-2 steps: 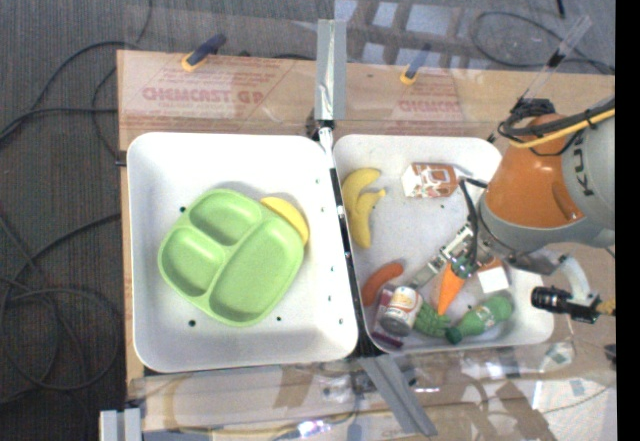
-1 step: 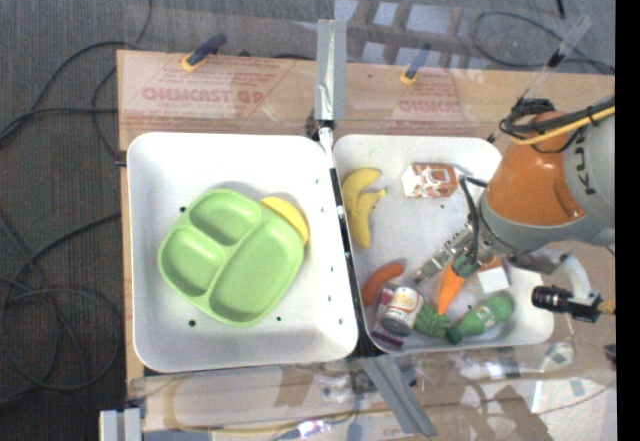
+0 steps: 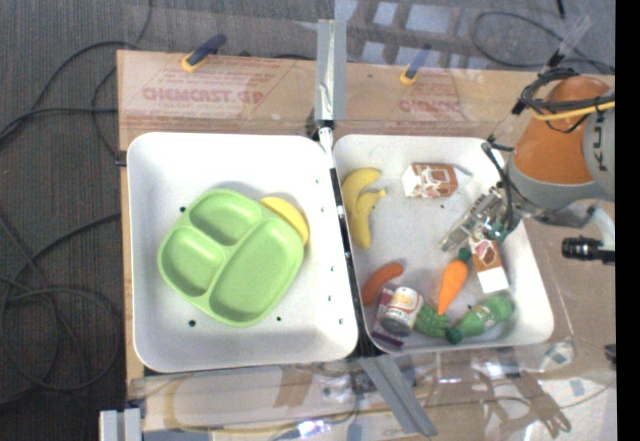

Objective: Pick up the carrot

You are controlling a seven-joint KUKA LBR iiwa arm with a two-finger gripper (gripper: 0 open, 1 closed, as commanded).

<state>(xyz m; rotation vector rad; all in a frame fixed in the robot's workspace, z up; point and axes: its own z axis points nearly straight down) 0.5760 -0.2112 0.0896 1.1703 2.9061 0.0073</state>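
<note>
Carrot (image 3: pixel 452 286): orange, green top end uppermost, lying tilted on the floor of the right bin (image 3: pixel 420 229), toward that bin's lower right part.

End effector (image 3: pixel 478 226): just above and slightly right of the carrot's green top, over the right bin; metallic fingers point down and left. Whether it stands wide or narrow cannot be told, and nothing is seen gripped. The carrot lies apart from it, free on the bin floor.

Small box (image 3: pixel 489 266): white and red, just right of the carrot.

Green bottle (image 3: pixel 480 319): below and right of the carrot, lying near the bin's lower wall.

Can (image 3: pixel 400 309): left of the carrot, on its side.

Red sausage-shaped piece (image 3: pixel 382 282): left of the carrot, above the can.

Bananas (image 3: pixel 360 204): yellow, up and left of the carrot, near the bin's left wall.

Carton (image 3: pixel 432 180): white and brown, above the carrot.

Left bin (image 3: pixel 150 229): well left of the carrot; holds a green divided plate (image 3: pixel 232 256) with a yellow piece (image 3: pixel 287 217) at its upper right edge.

Arm (image 3: pixel 560 154): grey with orange band, up and right of the carrot.
</note>
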